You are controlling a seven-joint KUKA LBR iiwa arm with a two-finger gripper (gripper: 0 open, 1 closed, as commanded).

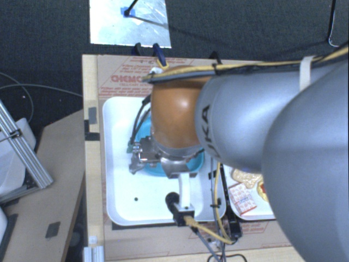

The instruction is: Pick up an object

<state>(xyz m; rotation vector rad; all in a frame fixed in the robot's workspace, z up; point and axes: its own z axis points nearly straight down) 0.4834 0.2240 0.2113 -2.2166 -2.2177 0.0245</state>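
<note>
The arm (pixel 256 119) is filling the right half of the view and hiding most of what lies beneath it. The fingers (pixel 142 157) are hanging below the orange band, over the left bin (pixel 117 146). The wrist and cables are covering them so much that I cannot tell whether they are wide, narrow or holding anything.

A blue object (pixel 154 169) is lying in the left bin directly under the fingers and is showing only as slivers around them. Whether the two are touching is impossible to make out. A dark speck (pixel 136 199) is sitting on the bin floor, nearer the camera than the fingers.

To the right of the fingers, past the wrist, the right bin (pixel 256 216) is peeking out. A printed card (pixel 244 197) and a tan thing (pixel 245 176) are lying in it, both cut off by the arm.

The bins are resting on a desk (pixel 117 72) covered in cardboard with red lettering. Beyond it a silver sheet (pixel 130 15) is lying on dark carpet (pixel 38 37), and a metal frame (pixel 22 152) is standing well to the left.
</note>
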